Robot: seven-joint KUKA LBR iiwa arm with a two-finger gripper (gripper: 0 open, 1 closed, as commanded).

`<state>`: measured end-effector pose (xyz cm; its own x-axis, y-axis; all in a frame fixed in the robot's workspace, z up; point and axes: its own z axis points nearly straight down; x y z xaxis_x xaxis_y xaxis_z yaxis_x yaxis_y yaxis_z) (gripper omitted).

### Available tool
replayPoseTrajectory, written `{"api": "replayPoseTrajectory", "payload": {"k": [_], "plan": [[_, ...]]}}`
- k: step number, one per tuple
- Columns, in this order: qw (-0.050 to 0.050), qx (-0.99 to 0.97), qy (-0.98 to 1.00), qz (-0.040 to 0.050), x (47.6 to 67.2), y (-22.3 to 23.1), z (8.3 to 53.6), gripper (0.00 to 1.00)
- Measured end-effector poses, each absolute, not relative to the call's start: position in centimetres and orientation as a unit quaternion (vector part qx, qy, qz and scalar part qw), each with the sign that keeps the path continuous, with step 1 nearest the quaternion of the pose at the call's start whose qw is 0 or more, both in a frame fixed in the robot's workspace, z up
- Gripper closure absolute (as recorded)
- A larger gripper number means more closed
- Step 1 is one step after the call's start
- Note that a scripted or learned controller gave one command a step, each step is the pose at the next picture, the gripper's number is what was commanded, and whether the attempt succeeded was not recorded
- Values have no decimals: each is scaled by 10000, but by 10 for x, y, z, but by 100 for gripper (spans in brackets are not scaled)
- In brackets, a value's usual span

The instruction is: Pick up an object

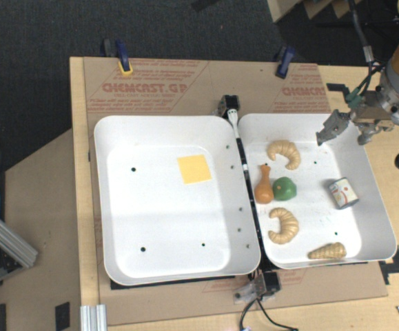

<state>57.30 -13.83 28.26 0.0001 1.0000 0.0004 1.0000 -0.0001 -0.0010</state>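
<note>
The right bin [375,205] holds two croissants [284,152] [284,225], an orange gourd-shaped toy [263,185], a green round toy [284,188], a small grey can [341,192] and a tan bread piece [327,252]. In the left bin [116,185] lies a yellow square slice [194,169]. My gripper [345,131] hangs over the right bin's far right corner, its two fingers spread open and nothing between them. It is above and to the right of the upper croissant, apart from every object.
Both bins rest on a cardboard sheet [151,81] held by blue clamps [123,55] [284,61] at the back. A black hinge piece [228,105] sits between the bins at the far edge. Cables [261,309] trail at the front.
</note>
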Motion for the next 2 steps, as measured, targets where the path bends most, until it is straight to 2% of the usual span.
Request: {"api": "replayPoseTrajectory", "payload": {"k": [1, 2], "plan": [[56, -7052, -7089, 23, 589, -84, 178, 0], [27, -7074, -7068, 16, 604, -92, 79, 0]]}}
